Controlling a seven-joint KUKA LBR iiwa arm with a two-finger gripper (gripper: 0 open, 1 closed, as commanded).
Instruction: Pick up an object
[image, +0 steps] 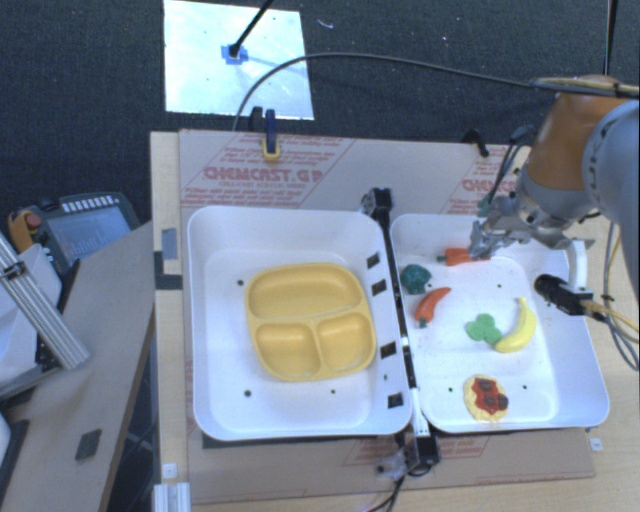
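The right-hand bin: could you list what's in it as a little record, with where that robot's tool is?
right bin: white, shallow
tool: low over the bin's far side, by an orange piece
orange piece: at the fingertips; grip unclear
dark green piece: near the divider
red-orange pepper: just below it
green piece: middle
banana: right of the green piece
pizza slice: near edge
left bin: holds a yellow divided tray

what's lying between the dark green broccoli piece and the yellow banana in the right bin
In the camera view, between the dark green broccoli piece and the yellow banana lie a red-orange chili pepper and a lighter green leafy toy.
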